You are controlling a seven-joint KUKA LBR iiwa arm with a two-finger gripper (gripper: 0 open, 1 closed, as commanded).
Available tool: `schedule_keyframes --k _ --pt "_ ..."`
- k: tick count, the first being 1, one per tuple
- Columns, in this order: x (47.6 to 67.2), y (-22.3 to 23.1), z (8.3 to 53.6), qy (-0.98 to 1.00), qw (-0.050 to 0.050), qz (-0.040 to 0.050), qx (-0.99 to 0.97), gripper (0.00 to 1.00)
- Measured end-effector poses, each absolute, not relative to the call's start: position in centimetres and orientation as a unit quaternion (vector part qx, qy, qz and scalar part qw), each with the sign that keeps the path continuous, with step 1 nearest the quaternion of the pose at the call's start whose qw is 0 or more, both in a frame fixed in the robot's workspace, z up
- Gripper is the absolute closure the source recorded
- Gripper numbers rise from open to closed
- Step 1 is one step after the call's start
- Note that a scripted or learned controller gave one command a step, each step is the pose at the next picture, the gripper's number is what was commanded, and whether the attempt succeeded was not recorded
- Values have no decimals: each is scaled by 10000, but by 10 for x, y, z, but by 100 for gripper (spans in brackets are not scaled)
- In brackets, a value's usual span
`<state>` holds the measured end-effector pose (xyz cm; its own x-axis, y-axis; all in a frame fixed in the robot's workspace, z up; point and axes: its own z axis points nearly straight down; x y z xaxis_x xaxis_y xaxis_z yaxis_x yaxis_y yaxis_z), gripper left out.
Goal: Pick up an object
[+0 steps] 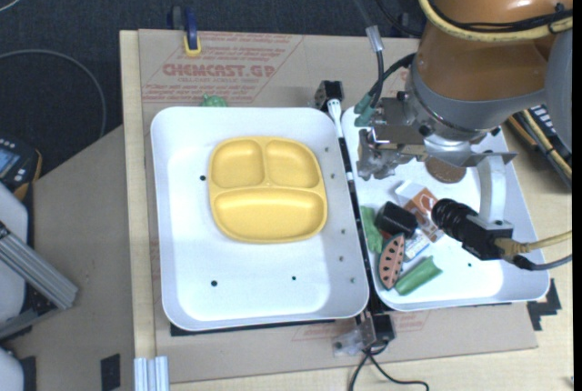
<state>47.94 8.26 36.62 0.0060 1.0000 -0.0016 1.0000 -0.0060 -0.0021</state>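
My gripper (375,160) hangs under the big orange wrist at the upper left of the right bin (509,285), close to the wall between the two bins. Just below it lies a cluster of small things: a black block (396,218), an orange and white packet (420,201), a green stick (416,275), another green piece (368,225) and a brown curved slice with dark dots (392,259). A brown round thing (446,170) peeks out under the wrist. Nothing shows in the gripper.
The left bin (182,271) holds a yellow divided plate (267,189) in its upper middle. The arm's bulk covers the upper half of the right bin. A cardboard sheet (227,62) lies behind the bins.
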Motion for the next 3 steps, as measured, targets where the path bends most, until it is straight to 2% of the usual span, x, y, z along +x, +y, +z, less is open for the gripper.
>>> schedule_keyframes --k 1,2,3 --pt "480 104 428 -7083 -19 -36 -7059 100" --pt "479 56 419 -7053 5 10 -7089 100" --pt "479 126 432 -7098 -4 -20 -7044 100"
